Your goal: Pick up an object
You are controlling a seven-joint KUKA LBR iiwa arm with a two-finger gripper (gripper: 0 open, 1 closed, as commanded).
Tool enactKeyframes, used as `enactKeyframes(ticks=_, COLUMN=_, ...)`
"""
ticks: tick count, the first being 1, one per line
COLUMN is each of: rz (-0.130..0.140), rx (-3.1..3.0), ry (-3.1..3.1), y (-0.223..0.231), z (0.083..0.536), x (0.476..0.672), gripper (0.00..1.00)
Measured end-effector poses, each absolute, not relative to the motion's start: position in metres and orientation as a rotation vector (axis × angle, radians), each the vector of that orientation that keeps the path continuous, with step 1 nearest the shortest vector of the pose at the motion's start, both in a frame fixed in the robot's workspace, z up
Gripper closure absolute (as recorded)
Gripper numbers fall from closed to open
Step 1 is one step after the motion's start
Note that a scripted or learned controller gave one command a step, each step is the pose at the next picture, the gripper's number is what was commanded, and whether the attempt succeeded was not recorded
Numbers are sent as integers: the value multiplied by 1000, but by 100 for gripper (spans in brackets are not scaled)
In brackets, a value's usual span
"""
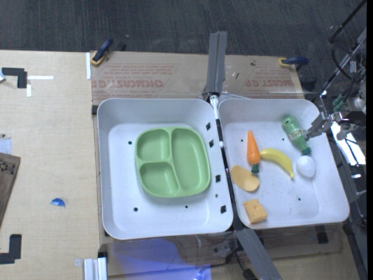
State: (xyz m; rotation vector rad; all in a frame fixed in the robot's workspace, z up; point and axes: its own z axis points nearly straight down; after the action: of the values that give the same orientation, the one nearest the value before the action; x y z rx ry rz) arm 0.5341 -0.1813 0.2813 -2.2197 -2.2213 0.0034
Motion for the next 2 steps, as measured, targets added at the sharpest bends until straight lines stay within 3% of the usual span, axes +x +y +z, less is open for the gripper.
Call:
enactKeyframes(ticks=1, rz=3, rx=-2107, ry=-2327, y=-118, z=175, x=533, gripper=0)
enactKeyframes(ticks=2, rz=3, rx=-2031, ry=-2396, y=-99, z=98, x=585, gripper=0)
